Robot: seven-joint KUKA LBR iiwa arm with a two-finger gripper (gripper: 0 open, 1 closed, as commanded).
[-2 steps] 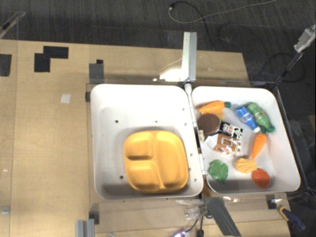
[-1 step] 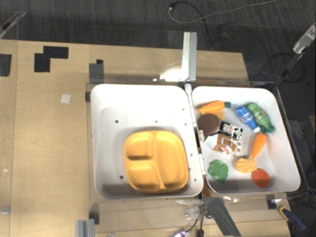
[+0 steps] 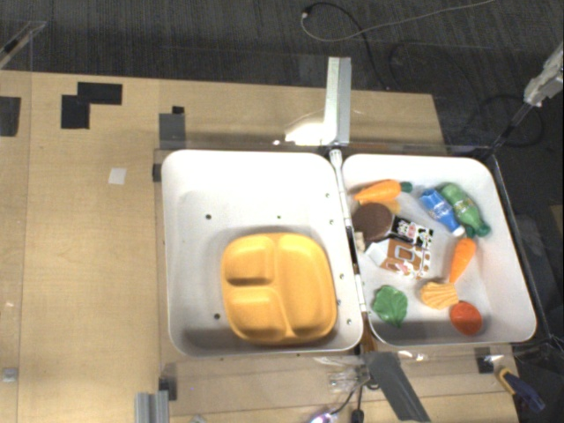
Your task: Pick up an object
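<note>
Well, I cannot tell if my claw [image 3: 545,82] is open or closed. Far below and left of it lies a yellow plate [image 3: 278,285] with three dips.

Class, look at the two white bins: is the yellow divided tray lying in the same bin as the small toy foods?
No: the yellow divided tray lies alone in the left bin; the toy foods are in the right bin.

Small toys [image 3: 414,245] heaped in right bin [image 3: 515,263]

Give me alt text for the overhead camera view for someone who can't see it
Two white bins sit side by side on a wooden bench: the left bin holds a yellow divided tray, the right bin a jumble of small toy foods, including carrots and a green bottle.
</note>
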